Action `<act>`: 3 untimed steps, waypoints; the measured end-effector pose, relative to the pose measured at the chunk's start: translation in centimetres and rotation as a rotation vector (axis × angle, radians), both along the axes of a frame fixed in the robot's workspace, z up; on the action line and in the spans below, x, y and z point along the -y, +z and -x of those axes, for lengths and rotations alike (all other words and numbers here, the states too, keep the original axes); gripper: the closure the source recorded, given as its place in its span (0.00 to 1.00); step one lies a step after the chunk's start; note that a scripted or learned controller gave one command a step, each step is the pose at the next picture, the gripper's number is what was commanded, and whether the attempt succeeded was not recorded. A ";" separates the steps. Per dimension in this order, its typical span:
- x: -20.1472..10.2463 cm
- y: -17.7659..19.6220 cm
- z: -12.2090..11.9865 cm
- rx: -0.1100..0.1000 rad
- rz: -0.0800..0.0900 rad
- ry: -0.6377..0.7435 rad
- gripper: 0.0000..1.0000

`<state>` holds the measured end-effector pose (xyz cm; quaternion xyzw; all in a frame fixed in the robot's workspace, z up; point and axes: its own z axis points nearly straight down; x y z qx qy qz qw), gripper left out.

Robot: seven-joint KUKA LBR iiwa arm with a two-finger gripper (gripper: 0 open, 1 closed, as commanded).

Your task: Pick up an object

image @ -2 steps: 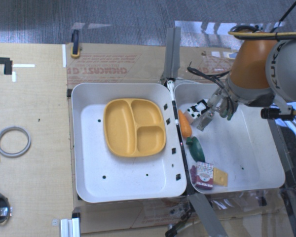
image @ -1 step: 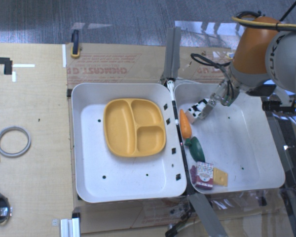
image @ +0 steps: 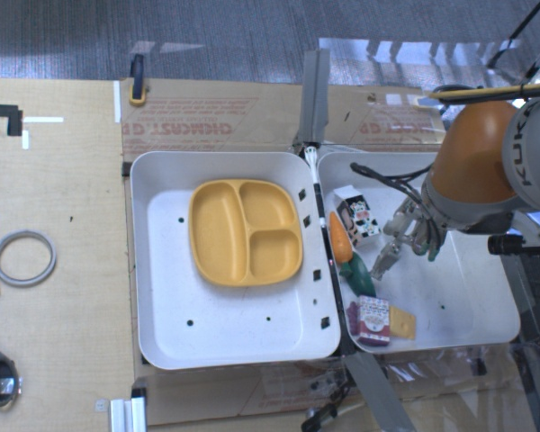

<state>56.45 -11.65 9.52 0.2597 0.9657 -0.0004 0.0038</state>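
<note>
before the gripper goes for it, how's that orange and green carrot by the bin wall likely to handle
The toy carrot looks like smooth, rigid plastic, so probably light and a bit slippery. Its tapered, rounded body may roll if nudged. It lies tight against the right bin's left wall, likely leaving the gripper little room on that side.

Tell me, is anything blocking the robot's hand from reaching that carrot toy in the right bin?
Nothing visible does. The hand hangs in the right bin, just right of the carrot, with bare bin floor between them. The small printed box sits behind the carrot and the snack packet in front, neither in the path.
</note>
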 end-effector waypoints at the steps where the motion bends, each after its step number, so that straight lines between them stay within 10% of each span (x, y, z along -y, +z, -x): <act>1: -0.7 -0.2 -6.8 -0.003 -0.001 0.198 0.00; 2: -0.3 2.6 -8.3 -0.027 -0.005 0.114 0.00; 3: -4.4 9.7 -8.5 -0.003 -0.002 -0.095 0.00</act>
